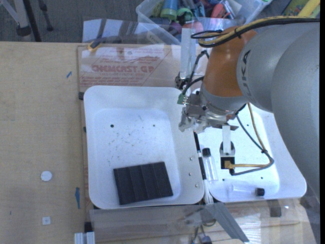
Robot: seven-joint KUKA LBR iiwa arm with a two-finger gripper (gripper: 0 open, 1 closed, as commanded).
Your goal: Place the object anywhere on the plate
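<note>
A black ridged plate [142, 182] lies flat in the near part of the left bin [101, 136]. My gripper [191, 124] hangs over the ridge between the two bins, above and to the right of the plate; the wrist hides its tips. In the right bin [284, 182], a clear tube-like object with a black end [207, 162] lies along the left wall just below the gripper. Another clear piece with a small black cap [259, 191] rests near the front wall. I see nothing held by the gripper.
The grey arm with its orange band [228, 65] covers much of the right bin. A clear box of colourful toys [203, 4] stands behind the bins. A cardboard sheet [127, 67] lies behind the left bin. The wooden bench [35, 116] stretches left.
</note>
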